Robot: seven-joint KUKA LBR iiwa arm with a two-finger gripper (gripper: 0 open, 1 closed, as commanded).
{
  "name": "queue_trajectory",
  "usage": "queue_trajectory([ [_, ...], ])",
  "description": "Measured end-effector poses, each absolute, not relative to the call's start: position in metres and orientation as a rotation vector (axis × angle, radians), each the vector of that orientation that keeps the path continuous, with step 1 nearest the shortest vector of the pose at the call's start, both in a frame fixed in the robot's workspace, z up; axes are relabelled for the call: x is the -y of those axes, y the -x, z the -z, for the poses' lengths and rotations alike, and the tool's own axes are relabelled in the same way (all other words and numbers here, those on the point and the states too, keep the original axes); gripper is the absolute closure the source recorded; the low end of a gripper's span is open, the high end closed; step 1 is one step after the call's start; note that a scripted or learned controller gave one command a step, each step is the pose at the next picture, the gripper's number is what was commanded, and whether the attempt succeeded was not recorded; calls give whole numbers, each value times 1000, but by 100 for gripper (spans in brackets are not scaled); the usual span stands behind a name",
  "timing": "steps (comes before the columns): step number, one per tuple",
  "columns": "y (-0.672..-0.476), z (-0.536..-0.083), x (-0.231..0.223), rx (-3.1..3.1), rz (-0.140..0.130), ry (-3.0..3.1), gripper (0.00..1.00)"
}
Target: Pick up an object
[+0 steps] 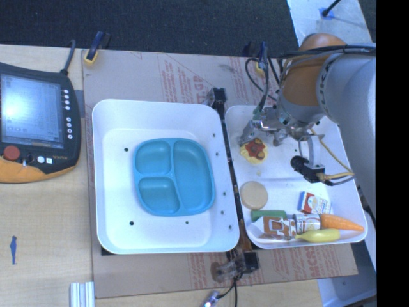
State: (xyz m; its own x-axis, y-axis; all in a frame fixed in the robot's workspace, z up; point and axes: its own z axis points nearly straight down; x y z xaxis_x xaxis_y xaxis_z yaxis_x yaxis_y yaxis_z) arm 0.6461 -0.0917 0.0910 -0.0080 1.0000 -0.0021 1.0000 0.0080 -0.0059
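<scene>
My gripper (259, 135) hangs over the far left part of the right bin (345, 171), just above a small yellow and red toy (255, 150). Nothing shows between its fingers, and the toy lies on the bin floor. Nearer the front of that bin lie a tan round disc (254, 195), a small red and white carton (314, 203), an orange carrot (340, 222), a yellow-green pepper shape (319, 236), a green piece (269, 215) and a brown labelled packet (281, 227).
The left bin (108, 171) holds a blue divided plate (173, 176). A tablet controller (35, 123) lies at the bench's left. Cables (319, 165) trail from the wrist across the right bin. The grey arm (345, 101) covers that bin's far right.
</scene>
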Motion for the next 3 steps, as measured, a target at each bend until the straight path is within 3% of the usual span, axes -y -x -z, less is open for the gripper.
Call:
queue_trajectory([
  [1, -640, -92, 103, 2225, -9, 2213, 0],
  [2, -656, -92, 97, 2227, -4, 2214, 0],
  [3, -647, -92, 108, 2224, -7, 2215, 0],
])
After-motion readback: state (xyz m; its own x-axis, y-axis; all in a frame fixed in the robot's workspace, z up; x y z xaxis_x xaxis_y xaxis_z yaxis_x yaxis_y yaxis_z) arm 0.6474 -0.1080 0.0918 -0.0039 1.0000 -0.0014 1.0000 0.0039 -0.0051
